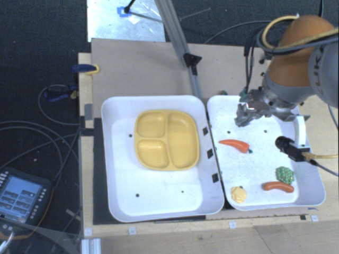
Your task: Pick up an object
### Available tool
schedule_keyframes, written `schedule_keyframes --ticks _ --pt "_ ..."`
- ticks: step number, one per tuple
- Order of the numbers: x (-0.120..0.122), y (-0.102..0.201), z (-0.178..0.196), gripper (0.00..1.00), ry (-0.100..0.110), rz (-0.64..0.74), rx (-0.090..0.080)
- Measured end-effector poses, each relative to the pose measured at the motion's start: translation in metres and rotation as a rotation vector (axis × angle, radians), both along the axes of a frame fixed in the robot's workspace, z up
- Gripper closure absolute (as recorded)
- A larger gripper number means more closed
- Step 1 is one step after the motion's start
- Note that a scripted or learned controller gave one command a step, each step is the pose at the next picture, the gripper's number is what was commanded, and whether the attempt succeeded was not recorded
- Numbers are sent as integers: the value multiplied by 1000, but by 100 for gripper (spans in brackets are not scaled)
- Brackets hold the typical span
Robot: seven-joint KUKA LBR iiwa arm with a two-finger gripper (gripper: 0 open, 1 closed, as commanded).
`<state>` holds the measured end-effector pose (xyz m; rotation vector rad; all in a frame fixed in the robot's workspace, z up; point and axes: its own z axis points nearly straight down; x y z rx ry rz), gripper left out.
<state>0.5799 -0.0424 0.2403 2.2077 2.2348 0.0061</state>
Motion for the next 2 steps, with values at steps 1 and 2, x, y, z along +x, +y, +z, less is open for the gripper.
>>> schedule_keyframes --ticks 1,2 --pt "-4 63 4 100 1 1 1" --pt "-15 121 -9 100 3 0 0"
